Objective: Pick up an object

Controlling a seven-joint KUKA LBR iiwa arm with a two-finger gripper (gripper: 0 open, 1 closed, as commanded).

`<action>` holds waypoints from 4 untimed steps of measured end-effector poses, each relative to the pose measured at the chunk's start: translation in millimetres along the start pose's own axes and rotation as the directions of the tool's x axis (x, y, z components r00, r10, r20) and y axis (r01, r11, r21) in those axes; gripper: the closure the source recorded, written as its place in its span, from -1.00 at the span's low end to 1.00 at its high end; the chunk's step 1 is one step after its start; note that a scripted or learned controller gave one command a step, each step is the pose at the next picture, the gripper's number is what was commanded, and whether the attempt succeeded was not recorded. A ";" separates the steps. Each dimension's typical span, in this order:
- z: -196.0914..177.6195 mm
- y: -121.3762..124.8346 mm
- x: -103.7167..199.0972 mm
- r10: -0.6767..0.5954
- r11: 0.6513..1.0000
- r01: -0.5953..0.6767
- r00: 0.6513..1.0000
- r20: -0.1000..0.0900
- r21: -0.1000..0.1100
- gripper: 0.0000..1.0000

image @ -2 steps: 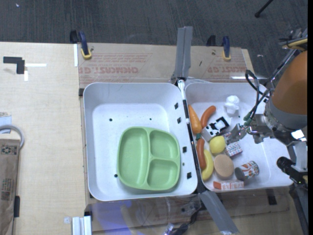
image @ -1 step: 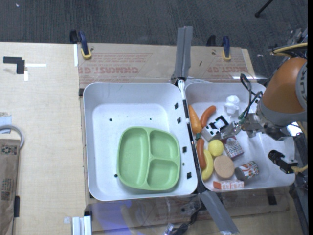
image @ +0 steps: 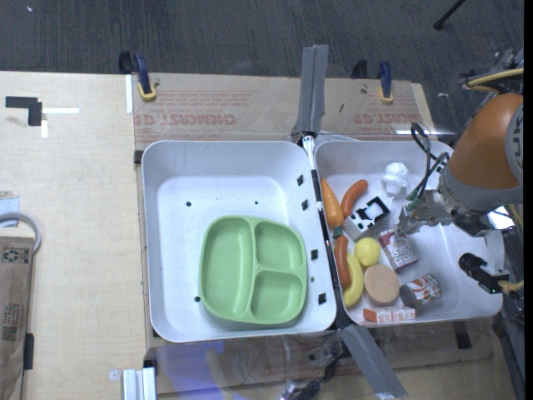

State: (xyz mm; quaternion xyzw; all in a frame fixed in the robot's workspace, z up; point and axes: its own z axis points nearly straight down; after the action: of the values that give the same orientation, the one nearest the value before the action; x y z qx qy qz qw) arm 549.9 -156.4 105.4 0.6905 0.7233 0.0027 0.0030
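The left bin [image: 158, 223] carries a green divided plate [image: 254, 269] near its front edge, while the food sits in the right bin [image: 466, 302]: a carrot [image: 331, 204], a banana [image: 352, 280] and a lemon [image: 367, 251] along its left wall. The arm looks to be lowering for the grab, nothing lifted yet. The gripper [image: 410, 222] hangs just over a small red-and-white packet [image: 399, 251] mid-bin; I cannot tell how its jaws stand, and next it must drop squarely on the packet.
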 end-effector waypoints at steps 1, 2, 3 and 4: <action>6.5 -41.1 5.7 -0.090 0.996 0.090 0.996 0.006 -0.009 1.00; -0.6 -40.2 -5.9 -0.197 0.980 0.197 0.980 -0.002 0.009 1.00; -97.6 -48.3 5.7 0.272 0.962 -0.272 0.962 0.003 0.009 1.00; -102.9 -16.2 36.6 0.225 0.974 -0.225 0.974 0.003 0.011 1.00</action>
State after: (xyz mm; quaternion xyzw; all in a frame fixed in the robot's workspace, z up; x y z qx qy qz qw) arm 531.2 -120.6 208.1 0.7681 0.6403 -0.0015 -0.0006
